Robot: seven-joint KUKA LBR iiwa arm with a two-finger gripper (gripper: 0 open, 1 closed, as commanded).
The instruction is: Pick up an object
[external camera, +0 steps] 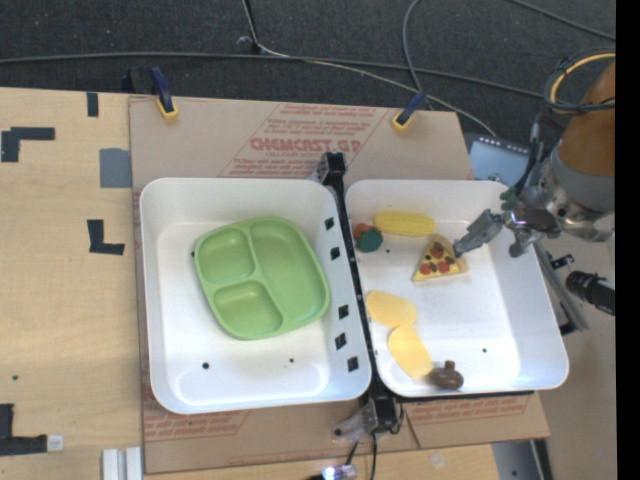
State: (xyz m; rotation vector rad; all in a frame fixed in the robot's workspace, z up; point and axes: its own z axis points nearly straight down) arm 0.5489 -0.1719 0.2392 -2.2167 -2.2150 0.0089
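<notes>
A small brown object [446,375], too blurred to identify, sits at the near edge of the right bin [520,313], touching the lower of two pale yellow chip-like pieces [409,351]. The second yellow piece [390,309] lies just behind it, overlapping its upper edge. Farther back in the same bin, a toy pizza slice [439,261] rests flat with its point toward the near left, and the gripper [470,240] hangs just beside the slice's right corner. One grey finger [478,232] slants down toward the slice; its partner is hard to make out, so whether the fingers are apart or together cannot be told, and nothing shows between them. Behind the slice, a yellow corn cob [404,224] lies on its side near the bin's back wall, with a small red and green toy [368,236] just to its left, its shape unclear. The arm [585,173] enters from the right, its orange band cut off by the frame's edge. In the left bin [165,268] a green divided plate [262,277] with three compartments lies tilted across the middle. Both bins stand on a cardboard sheet [300,138] held by two blue-and-yellow clamps [163,96] at its far edge, on a wooden worktop [60,268]. Black cables [300,60] loop over the dark floor beyond.
</notes>
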